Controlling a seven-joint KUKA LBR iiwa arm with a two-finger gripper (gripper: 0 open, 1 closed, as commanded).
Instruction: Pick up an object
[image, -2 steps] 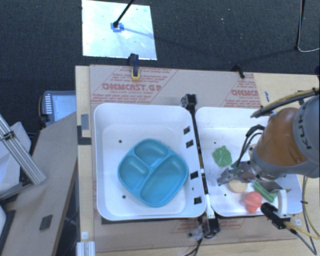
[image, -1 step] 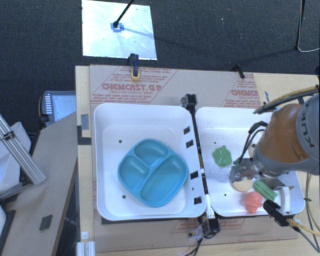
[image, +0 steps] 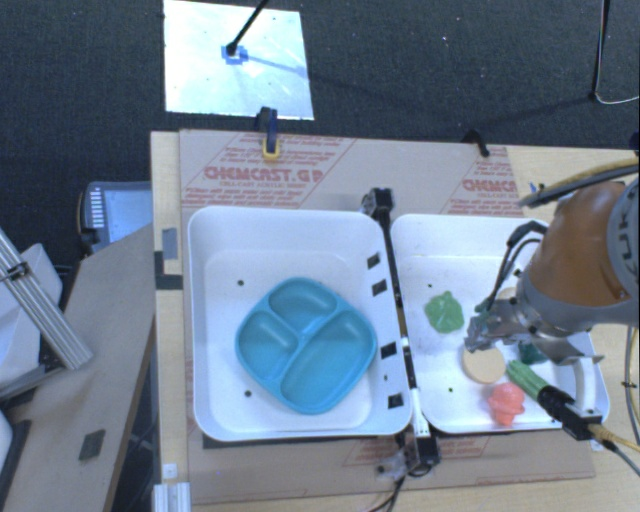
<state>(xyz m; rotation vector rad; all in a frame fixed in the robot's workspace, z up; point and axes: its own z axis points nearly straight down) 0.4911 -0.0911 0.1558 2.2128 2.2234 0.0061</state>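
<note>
**Listener:** Where is your pincer, and what is it doing?

**Arm:** My pincer (image: 487, 330) hangs low inside the right bin (image: 425, 265), near that bin's middle. I reach in from the right, and my grey wrist with its orange band (image: 590, 245) covers much of the bin's right side. The view is too small and cluttered for me to tell whether the pincer grasps anything or hangs loose.

**Listener:** What lies closest to it?

**Arm:** A flat tan disc (image: 484, 367) lies just below the tip, touching it or nearly so; I cannot tell which. A crumpled green object (image: 443, 311) sits just to the left, apart from the tip. Towards the bin's front right lies a green stick-shaped object (image: 526, 378), and just in front of that a pink-orange lump (image: 506, 401) near the front wall. A small dark teal piece (image: 530, 351) peeks out beside my wrist.

**Listener:** And further out?

**Arm:** The left bin (image: 215, 300) sits beside the right one, and it holds a blue divided plate (image: 305, 345) with three compartments, lying flat at a slant. Both bins rest on a worktop (image: 440, 165) covered with printed cardboard.
</note>
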